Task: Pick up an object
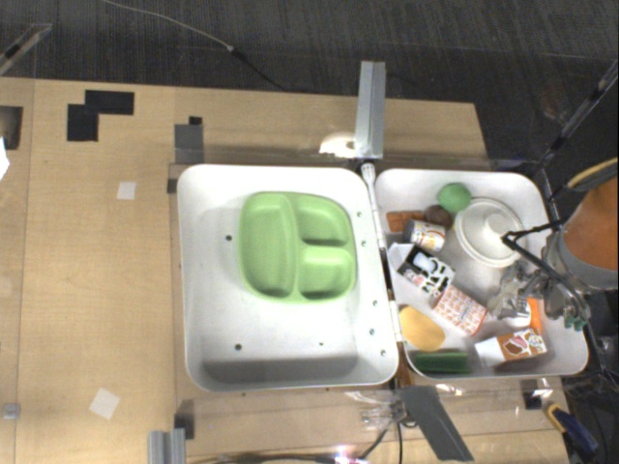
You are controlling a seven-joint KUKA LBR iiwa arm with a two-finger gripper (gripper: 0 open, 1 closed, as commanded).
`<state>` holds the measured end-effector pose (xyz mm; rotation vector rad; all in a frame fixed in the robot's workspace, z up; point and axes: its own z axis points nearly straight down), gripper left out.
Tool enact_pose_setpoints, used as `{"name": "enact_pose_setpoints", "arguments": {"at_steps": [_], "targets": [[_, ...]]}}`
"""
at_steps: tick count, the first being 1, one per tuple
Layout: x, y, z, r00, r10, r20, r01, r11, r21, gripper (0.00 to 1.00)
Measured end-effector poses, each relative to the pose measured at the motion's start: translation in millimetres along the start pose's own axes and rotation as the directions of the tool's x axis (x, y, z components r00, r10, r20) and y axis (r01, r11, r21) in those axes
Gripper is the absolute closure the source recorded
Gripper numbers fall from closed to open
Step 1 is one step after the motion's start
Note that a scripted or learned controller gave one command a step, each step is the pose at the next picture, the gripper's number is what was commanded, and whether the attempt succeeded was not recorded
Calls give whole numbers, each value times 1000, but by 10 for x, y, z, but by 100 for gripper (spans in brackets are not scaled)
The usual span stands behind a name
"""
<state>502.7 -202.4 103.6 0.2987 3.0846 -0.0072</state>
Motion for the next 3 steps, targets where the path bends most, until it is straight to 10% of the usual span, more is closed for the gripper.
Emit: {"name": "enact_pose_setpoints", "arguments": {"at_steps": [1, 2, 3], "targets": [[87, -58, -484, 972, -232, -36, 232, 973, -9, 100], [-199, 7, -549, 817, -575, -28, 575, 818, -22, 100], [-340, 39, -383, 573, -820, -19, 819, 573, -33, 100]]}}
